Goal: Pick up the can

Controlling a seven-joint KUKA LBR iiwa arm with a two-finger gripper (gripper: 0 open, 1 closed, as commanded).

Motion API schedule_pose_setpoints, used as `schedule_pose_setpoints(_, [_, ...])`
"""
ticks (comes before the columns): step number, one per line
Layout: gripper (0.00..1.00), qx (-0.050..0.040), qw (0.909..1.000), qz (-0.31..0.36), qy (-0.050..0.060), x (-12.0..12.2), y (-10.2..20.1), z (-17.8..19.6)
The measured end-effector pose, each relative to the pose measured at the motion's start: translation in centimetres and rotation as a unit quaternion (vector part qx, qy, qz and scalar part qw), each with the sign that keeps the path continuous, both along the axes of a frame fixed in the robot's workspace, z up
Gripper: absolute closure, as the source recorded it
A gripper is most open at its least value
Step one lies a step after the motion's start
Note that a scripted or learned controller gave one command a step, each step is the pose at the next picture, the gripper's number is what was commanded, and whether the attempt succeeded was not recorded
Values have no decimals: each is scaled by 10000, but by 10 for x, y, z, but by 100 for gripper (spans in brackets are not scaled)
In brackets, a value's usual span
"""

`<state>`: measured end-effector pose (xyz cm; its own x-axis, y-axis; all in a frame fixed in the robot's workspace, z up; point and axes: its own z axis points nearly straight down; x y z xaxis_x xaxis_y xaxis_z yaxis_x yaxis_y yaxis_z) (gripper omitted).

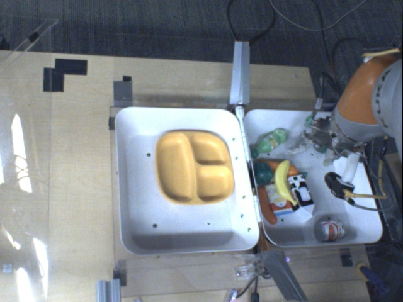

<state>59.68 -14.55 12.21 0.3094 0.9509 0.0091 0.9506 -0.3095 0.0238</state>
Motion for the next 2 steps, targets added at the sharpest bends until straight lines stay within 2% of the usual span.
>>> schedule_pose_setpoints(1, [0, 14, 9911, -1327, 121, -22, 20, 6])
schedule_pose_setpoints(2, [0, 5, 9908, -1352, 103, 30, -33, 22])
